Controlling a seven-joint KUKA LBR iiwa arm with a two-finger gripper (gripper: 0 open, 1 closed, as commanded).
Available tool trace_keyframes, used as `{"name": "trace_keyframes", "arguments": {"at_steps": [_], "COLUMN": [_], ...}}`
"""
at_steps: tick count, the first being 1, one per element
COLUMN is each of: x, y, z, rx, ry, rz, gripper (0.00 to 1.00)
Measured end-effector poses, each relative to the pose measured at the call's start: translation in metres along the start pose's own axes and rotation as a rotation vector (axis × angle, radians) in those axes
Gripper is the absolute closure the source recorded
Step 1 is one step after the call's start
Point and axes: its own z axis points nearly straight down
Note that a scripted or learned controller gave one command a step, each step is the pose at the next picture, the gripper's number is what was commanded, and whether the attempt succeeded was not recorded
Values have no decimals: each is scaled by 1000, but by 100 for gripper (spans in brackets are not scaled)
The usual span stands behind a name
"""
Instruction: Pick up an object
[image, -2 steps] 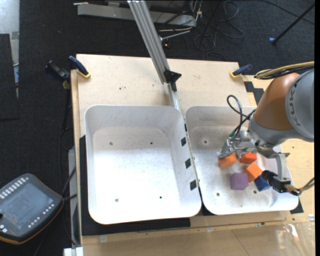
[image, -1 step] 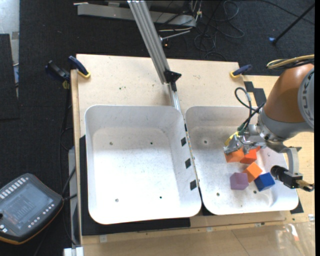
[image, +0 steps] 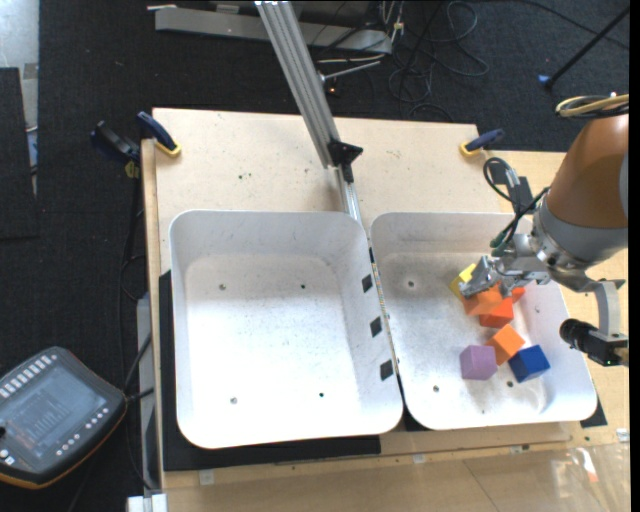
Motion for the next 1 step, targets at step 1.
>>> {"name": "trace_keyframes", "arguments": {"at_steps": [1], "x": [0], "y": [2], "z": [-45], "rx": [-2], "ry": [-1], "rz": [-1], "gripper": [100]}}
